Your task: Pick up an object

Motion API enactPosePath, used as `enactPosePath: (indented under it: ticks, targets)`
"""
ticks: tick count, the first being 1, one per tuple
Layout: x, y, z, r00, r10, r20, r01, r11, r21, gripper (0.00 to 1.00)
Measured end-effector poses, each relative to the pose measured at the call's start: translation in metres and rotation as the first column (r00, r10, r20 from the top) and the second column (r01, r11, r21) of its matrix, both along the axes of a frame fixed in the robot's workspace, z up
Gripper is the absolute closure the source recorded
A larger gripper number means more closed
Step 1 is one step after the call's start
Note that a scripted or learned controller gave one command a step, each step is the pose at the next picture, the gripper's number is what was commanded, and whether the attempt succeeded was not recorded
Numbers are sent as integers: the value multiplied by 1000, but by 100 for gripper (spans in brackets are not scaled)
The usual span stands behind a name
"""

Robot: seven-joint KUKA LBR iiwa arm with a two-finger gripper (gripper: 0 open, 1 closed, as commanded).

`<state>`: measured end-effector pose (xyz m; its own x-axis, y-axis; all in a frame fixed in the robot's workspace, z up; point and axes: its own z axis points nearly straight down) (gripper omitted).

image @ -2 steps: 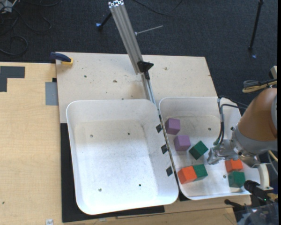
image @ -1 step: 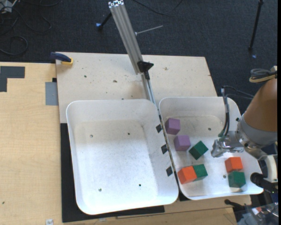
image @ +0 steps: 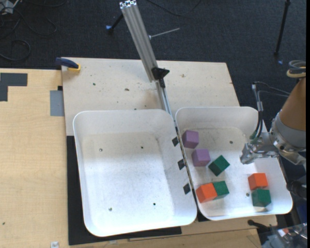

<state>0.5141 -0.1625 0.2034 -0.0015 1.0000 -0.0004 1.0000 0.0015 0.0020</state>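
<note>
We see the pincer [image: 248,154] over the right bin [image: 232,112]; can't tell its opening. Orange block [image: 258,180] just below it, green block [image: 219,165] to its left.

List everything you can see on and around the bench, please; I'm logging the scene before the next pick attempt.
purple blocks: 2, purple, right bin, upper left part, close together.
green blocks: 3, green; one mid-bin, one beside an orange block at the front, one at the front right.
orange blocks: 2, orange; one front right just above a green block, one front left.
right bin: 1, white, holds all the blocks.
left bin: 1, white, beside the right bin.
metal rail: 1, silver, slanting up behind the bins.
clamp: 1, blue and yellow, board's far left corner.
gripper: 1, grey, over the right bin's right side.
</note>
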Motion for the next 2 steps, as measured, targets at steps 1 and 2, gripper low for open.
enactPosePath:
  ticks: [1,2]
  targets:
    - [2,-4,42,1000,0,1,0,1000,0,100]
    - [22,47,29,1000,2,-6,-2,1000,3,100]
